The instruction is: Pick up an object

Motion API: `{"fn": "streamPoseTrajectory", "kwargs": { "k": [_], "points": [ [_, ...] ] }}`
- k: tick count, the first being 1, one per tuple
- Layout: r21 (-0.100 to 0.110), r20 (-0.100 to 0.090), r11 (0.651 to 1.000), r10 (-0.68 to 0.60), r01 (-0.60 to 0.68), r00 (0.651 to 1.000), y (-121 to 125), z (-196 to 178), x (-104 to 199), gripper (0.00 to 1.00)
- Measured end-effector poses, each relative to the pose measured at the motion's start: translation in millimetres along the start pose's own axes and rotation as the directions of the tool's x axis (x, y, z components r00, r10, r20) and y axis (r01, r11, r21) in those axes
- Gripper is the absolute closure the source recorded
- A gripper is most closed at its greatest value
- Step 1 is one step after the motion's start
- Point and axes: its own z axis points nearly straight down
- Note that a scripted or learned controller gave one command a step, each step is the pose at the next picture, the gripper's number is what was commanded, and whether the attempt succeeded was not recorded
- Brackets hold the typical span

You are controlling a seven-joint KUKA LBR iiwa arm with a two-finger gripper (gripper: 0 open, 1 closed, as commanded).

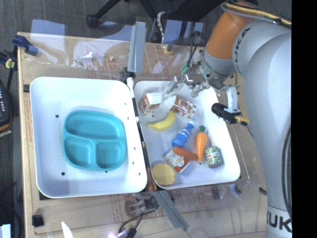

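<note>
The right bin [229,142] holds several items: a yellow banana [162,123], two small brown-and-white cartons [151,103] [184,107], a blue bottle [182,135], an orange carrot [200,144], a green can [213,156], a snack packet [177,161] and a round tan bun [164,173]. My gripper [186,87] hangs over the bin's far end, just above the cartons. Its two metal fingers [173,87] are spread open, and nothing sits between them.
The left bin [44,98] holds a teal divided tray [94,140]. A grey metal bar [135,46] stands upright behind the gap between the bins. My arm's large grey body [262,108] covers the bench to the right of the right bin.
</note>
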Motion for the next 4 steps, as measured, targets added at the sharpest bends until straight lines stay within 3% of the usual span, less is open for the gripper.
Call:
{"fn": "streamPoseTrajectory", "kwargs": {
  "k": [1, 2, 3, 4],
  "points": [
    [0.000, 0.002, 1.000, -0.025, 0.025, 1.000, -38, 77, -33, 0.00],
    [-0.001, 0.001, 0.999, 0.033, -0.033, 0.999, -91, 101, -26, 0.00],
    [-0.002, 0.000, 0.999, -0.049, 0.049, 0.999, -142, 101, 7, 0.00],
    [-0.003, 0.001, 0.998, -0.056, 0.056, 0.998, -141, 90, 8, 1.00]
  ]
}}
